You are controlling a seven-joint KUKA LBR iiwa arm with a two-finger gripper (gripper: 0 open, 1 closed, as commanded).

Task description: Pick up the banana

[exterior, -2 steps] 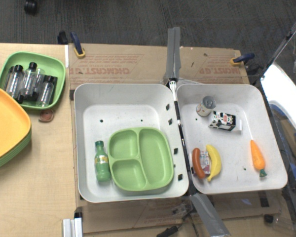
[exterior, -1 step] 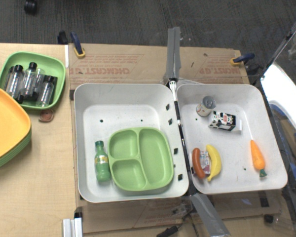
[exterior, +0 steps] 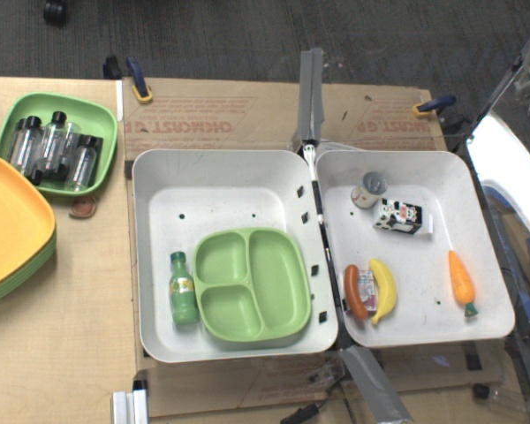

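Banana (exterior: 384,291) lies in right bin (exterior: 477,193), front-left corner, touching a hot dog (exterior: 357,291); hand's state can't be told; best grip across banana's middle w/o catching the hot dog.

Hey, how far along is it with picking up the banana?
Nothing looks done yet. The banana lies flat in the right bin, near its left wall, beside a sausage with a small packet between them. Nothing grips it or hovers over it. All is left: reaching in, closing on the banana, lifting it.
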